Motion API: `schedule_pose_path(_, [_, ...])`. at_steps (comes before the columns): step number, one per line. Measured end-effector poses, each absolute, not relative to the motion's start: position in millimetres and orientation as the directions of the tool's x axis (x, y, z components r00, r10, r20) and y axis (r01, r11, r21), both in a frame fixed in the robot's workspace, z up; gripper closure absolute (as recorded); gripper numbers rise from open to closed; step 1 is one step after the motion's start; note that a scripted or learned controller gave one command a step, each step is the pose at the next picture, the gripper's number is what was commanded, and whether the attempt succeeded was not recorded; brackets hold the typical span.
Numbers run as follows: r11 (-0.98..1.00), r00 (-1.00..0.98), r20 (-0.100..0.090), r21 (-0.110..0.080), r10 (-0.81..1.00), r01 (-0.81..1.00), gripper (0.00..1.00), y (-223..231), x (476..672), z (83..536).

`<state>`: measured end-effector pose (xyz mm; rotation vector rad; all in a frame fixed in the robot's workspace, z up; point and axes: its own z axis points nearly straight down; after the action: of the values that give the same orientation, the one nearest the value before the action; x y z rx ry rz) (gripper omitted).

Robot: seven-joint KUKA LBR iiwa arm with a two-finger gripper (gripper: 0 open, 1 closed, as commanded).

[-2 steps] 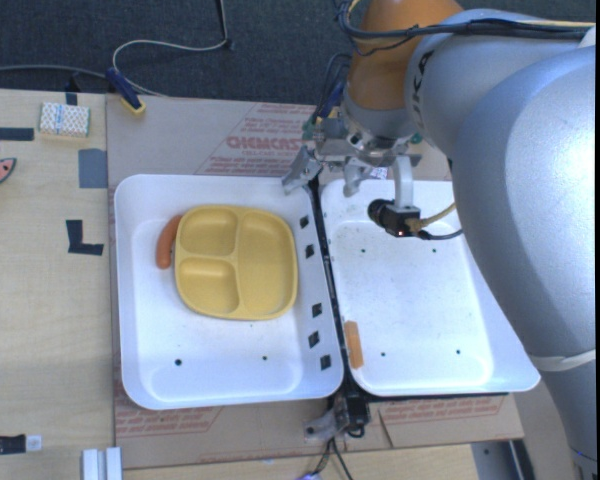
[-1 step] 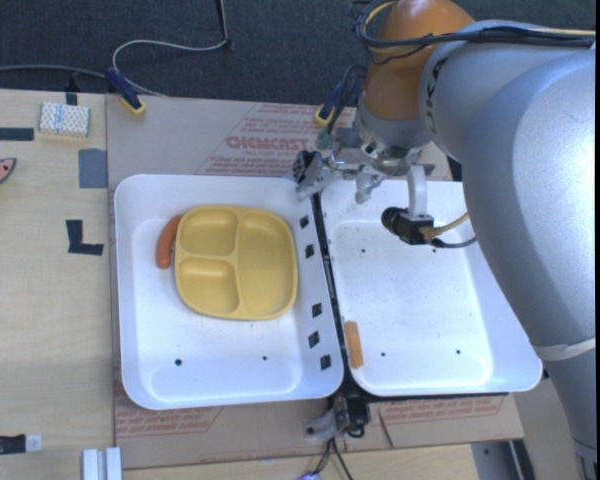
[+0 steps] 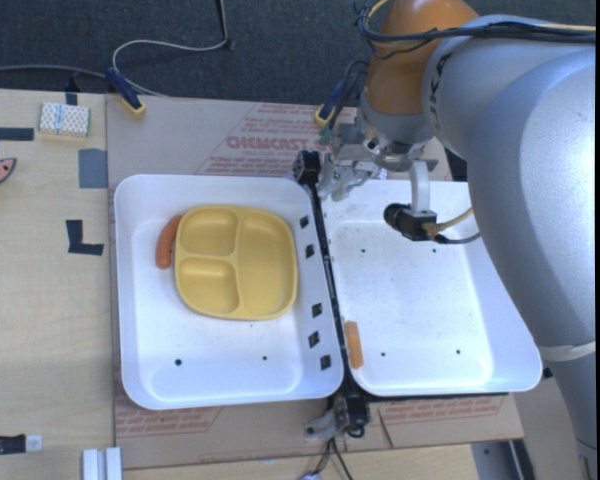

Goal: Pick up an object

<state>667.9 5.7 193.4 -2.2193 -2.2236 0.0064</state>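
Brown cardboard lies under two shallow white bins. My pincer [image 3: 342, 180] hangs over the top corner of the right bin [image 3: 430, 298], by the divider; how far it is open I cannot tell. A small orange carrot-like piece [image 3: 353, 344] lies at that bin's lower left edge, smooth and tapered. The left bin [image 3: 150, 358] holds a glossy yellow sectioned plate [image 3: 236, 262] with an orange sausage-like piece [image 3: 164, 244] touching its left rim.

The scene is viewed from one fixed camera above the pale wooden desk [image 3: 40, 298], angled downward over both shallow white plastic bins [image 3: 140, 368], moderately near.
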Motion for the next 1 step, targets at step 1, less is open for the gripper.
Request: schedule_pose_path(1, [0.002, -0.002, -0.004, -0.003, 1.0, 1.0, 0.0, 5.6, 667.8, 193.3])
